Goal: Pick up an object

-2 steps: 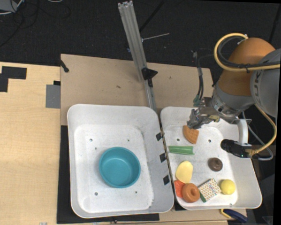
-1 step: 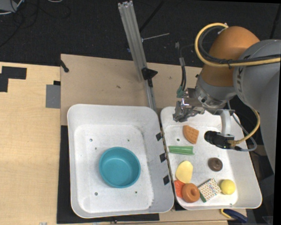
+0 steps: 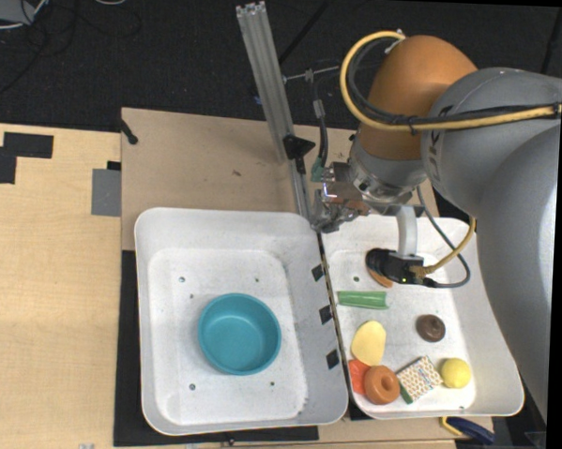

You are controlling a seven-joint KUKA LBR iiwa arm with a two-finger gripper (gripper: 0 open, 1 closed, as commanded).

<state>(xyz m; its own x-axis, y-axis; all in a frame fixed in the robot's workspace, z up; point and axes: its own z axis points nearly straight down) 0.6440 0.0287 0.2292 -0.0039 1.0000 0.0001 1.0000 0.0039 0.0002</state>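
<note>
Room is widest in the left bin: a teal bowl sits upright a little toward 5 o'clock of the centre, well apart from every wall, with bare white floor all round it. The right bin is tighter, and its things gather in the 6 o'clock half. A green stick lies flat near the 9 o'clock wall, with a yellow wedge just at its 6 o'clock. Along the 6 o'clock rim a red piece touches an orange ring. A patterned block lies just beside the ring at its 3 o'clock, and a yellow ball is near the block, again at 3 o'clock. A brown disc lies by itself at 12 o'clock of the block. The two bins meet along a shared edge running from 12 to 6 o'clock, and pale counter spreads out at 9 o'clock. A slanted metal rail comes down from 12 o'clock toward the top of that shared edge. The arm reaches in from 3 o'clock and bends downward, its orange band above the wrist. The end effector hangs over the right bin's 11 o'clock corner, close to the shared edge and the rail's foot. Whether it is spread or pressed together cannot be told.
</note>
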